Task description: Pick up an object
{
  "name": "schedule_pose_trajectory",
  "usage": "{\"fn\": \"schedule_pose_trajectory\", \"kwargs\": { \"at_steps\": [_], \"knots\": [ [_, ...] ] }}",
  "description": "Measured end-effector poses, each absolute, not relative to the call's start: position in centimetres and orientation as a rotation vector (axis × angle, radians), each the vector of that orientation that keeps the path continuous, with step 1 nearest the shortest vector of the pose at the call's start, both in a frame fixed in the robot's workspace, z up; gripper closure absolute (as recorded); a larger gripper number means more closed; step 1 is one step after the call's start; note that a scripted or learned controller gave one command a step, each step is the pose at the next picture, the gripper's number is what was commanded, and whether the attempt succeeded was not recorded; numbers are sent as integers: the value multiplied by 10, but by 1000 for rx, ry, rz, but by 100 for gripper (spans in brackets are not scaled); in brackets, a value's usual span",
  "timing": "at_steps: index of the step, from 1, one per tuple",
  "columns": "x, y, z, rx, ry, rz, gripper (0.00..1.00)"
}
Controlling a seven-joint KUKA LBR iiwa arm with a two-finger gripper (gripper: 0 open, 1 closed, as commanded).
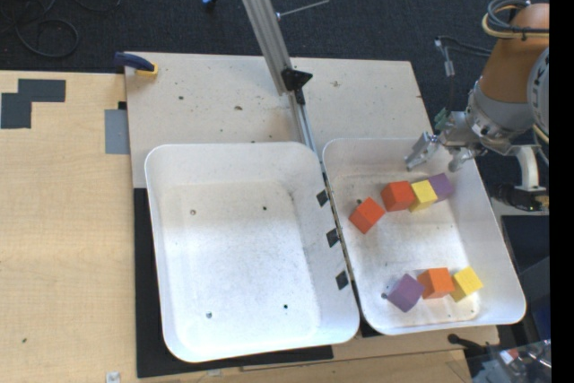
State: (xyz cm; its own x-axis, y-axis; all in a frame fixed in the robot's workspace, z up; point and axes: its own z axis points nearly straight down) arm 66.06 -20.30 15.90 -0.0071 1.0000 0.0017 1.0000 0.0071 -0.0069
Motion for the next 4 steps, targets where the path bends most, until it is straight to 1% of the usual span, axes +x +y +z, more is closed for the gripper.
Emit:
{"fn": "schedule_pose_trajectory", "kwargs": {
  "at_steps": [1,2,3,4],
  "knots": [
    [655,-201,116,-2227,-2237,-1,0],
    [658,-202,120,-2227,-2238,-11,0],
    [658,-202,128,-2226,-2241,-9,100],
    [666,-201,175,-2219,-2228,-3,100]
  ]
}}
